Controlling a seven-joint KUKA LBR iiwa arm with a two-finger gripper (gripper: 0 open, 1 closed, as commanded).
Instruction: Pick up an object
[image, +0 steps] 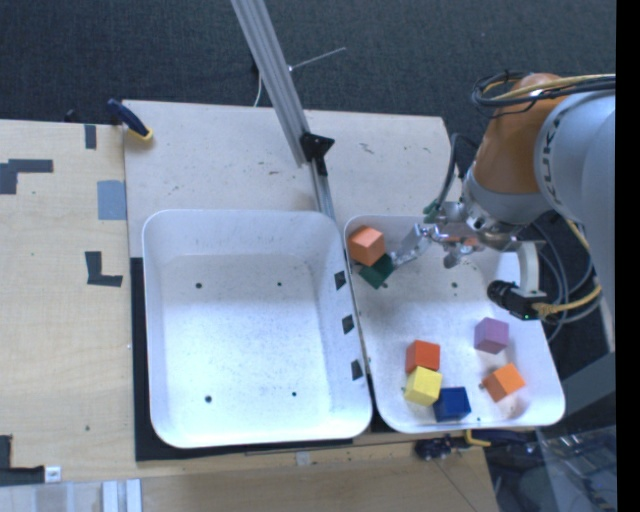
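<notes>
Arm: grey KUKA arm (570, 130) with an orange band reached in from 3 o'clock over the right bin (545, 395).
Gripper: the gripper (405, 250) hung low at the bin's 11 o'clock corner; whether its fingers were apart or together could not be told.
Upper orange cube: the upper orange cube (367, 244) sat at the bin's 11 o'clock corner, just beside the gripper tip; contact could not be confirmed.
Green block: a dark green block (376, 272) lay touching the underside of that cube, at its 5 o'clock.
Purple cube: the purple cube (491, 335) rested at the bin's 3 o'clock side, apart from the others.
Cluster: a red-orange cube (423, 355), a yellow cube (423, 385) and a blue cube (452, 402) touched one another near 6 o'clock.
Lower orange cube: the lower orange cube (505, 381) lay at 4 o'clock, near the purple one.
Left bin: the left bin (160, 300) stood beside the right bin, at its 9 o'clock.
</notes>
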